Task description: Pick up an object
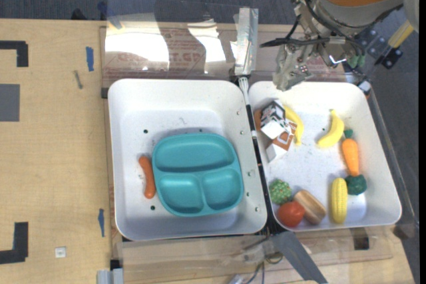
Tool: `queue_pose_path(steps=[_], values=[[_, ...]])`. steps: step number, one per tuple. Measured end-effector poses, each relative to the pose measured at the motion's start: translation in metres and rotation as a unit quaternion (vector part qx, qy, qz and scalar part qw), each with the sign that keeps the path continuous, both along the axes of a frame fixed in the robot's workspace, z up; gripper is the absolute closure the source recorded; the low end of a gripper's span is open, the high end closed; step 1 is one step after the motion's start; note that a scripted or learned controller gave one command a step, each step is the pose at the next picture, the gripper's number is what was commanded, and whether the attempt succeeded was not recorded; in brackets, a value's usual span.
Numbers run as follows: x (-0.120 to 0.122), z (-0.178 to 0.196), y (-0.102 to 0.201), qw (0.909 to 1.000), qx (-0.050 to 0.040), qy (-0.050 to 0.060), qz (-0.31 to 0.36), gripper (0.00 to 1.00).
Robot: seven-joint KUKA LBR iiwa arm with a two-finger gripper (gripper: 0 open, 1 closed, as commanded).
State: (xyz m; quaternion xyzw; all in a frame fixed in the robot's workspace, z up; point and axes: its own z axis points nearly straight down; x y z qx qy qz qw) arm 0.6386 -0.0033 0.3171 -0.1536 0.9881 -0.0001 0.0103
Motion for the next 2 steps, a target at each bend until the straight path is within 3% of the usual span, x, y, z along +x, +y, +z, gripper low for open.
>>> queue_pose_path(steps=[1, 2], values=[[0.002, 0.011, 0.000, 1.0000, 0.0005, -0.005, -0.001, 1.00], [-0.024, -0.056, -0.033, 0.9970, -0.0017, 0.010, 0.077, 1.00]])
